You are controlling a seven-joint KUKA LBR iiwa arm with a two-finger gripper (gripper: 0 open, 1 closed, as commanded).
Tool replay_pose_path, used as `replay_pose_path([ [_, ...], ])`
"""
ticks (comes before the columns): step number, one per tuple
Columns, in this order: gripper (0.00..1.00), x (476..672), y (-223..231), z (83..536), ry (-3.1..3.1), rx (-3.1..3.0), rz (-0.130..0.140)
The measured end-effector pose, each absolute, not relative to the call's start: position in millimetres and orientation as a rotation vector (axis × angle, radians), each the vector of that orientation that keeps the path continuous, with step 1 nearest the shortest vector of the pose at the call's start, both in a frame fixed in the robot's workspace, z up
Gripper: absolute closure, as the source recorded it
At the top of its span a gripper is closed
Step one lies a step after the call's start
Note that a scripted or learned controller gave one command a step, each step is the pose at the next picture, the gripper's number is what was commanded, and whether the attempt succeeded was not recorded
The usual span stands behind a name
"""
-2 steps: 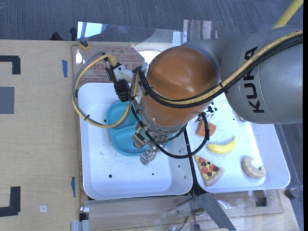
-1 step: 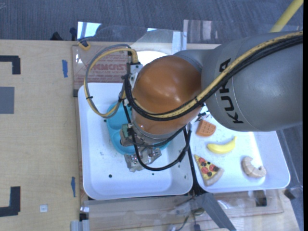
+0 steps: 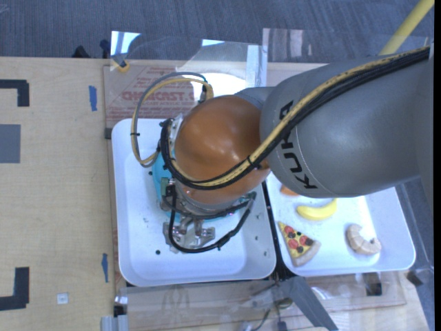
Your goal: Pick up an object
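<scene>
The grey arm with its orange band (image 3: 217,143) reaches in from the right and hangs over the left bin (image 3: 134,254). Its gripper (image 3: 189,234) points down near the bin floor, towards the bin's front middle, wrapped in black cables. The wrist hides the fingertips and whatever lies under them. In the right bin (image 3: 400,254) lie a toy pizza slice (image 3: 298,242), a yellow banana (image 3: 316,211), a mushroom-like piece (image 3: 362,240) and a small orange piece (image 3: 288,191) partly under the arm.
The two white bins sit side by side on a wooden bench (image 3: 52,205). Black and yellow cables (image 3: 141,126) loop off the wrist to the left. Blue tape marks (image 3: 92,96) sit on the bench beside the left bin.
</scene>
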State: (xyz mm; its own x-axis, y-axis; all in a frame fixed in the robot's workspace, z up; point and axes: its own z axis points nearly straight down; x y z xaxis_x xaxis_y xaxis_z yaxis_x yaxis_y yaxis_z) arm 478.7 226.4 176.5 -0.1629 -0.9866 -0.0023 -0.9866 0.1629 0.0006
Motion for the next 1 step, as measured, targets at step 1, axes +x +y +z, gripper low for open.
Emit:
replay_pose_path([
  [1, 1.00, 479.7, 198.5, 159.6, 2.851, -1.317, 0.001],
])
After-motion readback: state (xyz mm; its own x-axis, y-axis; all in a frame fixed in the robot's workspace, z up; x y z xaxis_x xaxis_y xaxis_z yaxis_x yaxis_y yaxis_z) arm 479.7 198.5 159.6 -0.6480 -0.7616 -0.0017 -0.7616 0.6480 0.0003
